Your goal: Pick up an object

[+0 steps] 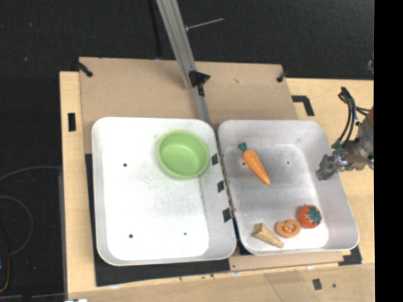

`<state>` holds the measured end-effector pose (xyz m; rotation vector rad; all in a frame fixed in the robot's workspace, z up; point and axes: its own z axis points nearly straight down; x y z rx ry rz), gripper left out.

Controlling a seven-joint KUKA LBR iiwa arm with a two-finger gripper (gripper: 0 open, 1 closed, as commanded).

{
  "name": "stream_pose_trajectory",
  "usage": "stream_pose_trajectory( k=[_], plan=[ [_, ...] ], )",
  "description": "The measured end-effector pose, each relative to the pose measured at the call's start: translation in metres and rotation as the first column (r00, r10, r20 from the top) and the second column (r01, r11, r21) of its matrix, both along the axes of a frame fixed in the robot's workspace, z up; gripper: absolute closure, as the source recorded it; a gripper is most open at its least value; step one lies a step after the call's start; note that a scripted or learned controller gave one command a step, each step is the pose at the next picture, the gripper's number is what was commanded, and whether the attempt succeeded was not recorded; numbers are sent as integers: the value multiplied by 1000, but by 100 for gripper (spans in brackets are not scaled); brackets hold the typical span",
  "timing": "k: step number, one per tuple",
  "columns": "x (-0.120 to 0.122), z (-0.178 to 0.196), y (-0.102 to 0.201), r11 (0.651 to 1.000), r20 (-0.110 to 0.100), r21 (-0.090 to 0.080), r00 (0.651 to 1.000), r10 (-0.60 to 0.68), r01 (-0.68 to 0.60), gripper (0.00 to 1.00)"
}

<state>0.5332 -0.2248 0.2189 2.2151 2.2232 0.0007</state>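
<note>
In the right bin (pixel 327 146) lie a toy carrot (pixel 255 163) near the upper left, a red tomato (pixel 309 216) at the lower right, a small orange ring-shaped piece (pixel 288 228) beside it, and a tan wedge (pixel 267 234) at the bottom. A green bowl (pixel 183 155) sits upright in the left bin (pixel 113 194), near its top right corner. My gripper (pixel 329 167) hangs at the right bin's right rim, well apart from every object, with nothing seen in it.
A slanted metal pole (pixel 181 46) rises from behind the bins at the top centre. Cables (pixel 348 115) trail by the arm at the right edge. Brown board surrounds both bins.
</note>
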Motion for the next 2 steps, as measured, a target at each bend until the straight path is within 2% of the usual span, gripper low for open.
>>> stream_pose_trajectory(
  k=[1, 2],
  plan=[
    [1, 20, -1, 1000, 1, 0, 1000, 2, -2, 100],
    [20, 14, 39, 1000, -2, 1, 1000, -1, 1, 100]
  ],
)
